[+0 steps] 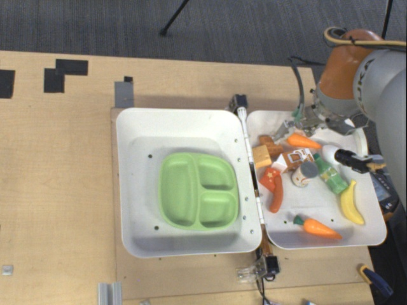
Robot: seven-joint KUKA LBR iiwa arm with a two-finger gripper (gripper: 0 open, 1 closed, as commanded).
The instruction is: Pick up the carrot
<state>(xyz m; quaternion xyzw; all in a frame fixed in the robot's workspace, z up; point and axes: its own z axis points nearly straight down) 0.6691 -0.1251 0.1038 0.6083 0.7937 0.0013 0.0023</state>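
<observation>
Wooden bench [57, 189] bears two white bins [137, 234] side by side, touching

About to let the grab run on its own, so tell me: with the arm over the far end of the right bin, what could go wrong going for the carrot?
Two carrots lie in the right bin: one beside the gripper, another at the near edge, so it may choose either. The far carrot sits close to the wooden block and a small can, which could get nudged or grabbed instead.
</observation>
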